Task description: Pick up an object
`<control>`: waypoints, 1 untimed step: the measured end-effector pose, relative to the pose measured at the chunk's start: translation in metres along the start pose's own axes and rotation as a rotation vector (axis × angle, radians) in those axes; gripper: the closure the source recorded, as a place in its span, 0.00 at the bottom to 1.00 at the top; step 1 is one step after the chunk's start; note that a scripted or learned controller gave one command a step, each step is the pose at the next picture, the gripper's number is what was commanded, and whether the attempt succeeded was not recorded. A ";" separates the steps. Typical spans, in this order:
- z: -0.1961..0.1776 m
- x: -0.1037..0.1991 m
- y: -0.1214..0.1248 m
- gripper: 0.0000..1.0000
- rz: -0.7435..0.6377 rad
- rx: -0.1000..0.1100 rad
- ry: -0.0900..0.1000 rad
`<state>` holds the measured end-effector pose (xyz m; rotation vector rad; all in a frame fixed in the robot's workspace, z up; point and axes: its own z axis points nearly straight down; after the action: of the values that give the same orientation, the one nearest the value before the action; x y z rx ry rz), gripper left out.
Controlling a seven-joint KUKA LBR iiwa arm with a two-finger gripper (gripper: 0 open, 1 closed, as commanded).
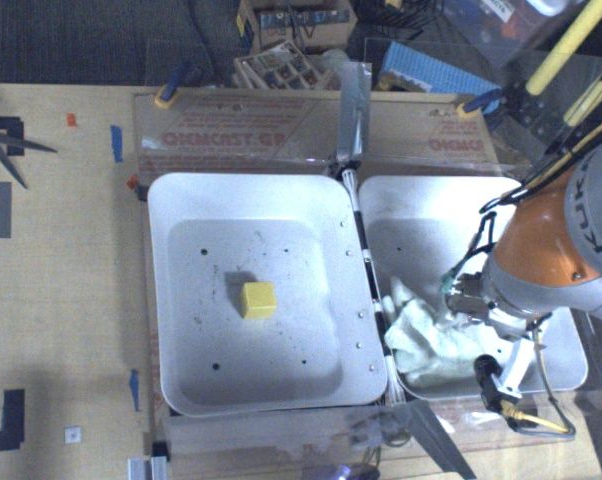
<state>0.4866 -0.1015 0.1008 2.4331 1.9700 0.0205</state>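
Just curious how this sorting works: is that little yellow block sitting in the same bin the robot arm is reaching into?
No. The yellow block lies in the left bin, while the arm hangs over the right bin.

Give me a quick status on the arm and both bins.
Arm low over right bin, above crumpled white cloth. Yellow block alone in left bin.

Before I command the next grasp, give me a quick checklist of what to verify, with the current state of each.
1. Target in left bin: yellow block sits alone on the floor: ok.
2. Block away from bin walls: ok.
3. Arm over the block: not ok, it is over the right bin.
4. White cloth lies crumpled under the arm: ok.
5. End effector state: cannot tell.
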 end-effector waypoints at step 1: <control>-0.082 0.048 0.056 1.00 0.297 0.017 -0.007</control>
<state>0.5505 -0.0659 0.1843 2.7070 1.5944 -0.0025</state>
